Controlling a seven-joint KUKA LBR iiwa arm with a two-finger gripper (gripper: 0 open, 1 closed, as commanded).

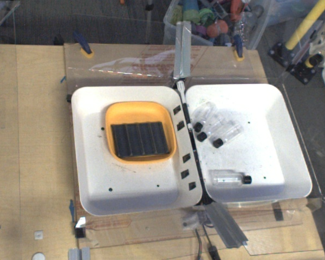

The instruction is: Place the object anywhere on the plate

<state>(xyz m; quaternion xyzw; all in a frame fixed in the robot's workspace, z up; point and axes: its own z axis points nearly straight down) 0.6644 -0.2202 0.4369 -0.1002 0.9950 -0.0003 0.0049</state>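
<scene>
An orange plate [141, 109] sits in the left white bin [92, 167], a little above its middle. A black ribbed rectangular object [140, 139] lies flat on the plate and covers most of its floor. In the right white bin [276, 145], three clear vials with black caps [216, 128] lie in a cluster near the upper left. One more clear vial with a black cap [230, 178] lies alone near the bin's front edge.
A metal bar [182, 53] runs from the back down to the seam between the bins, where small black clips [185, 157] line the edge. Behind the bench stands a clear box of coloured toys [216, 7]. Wooden bench surface [27, 145] lies to the left.
</scene>
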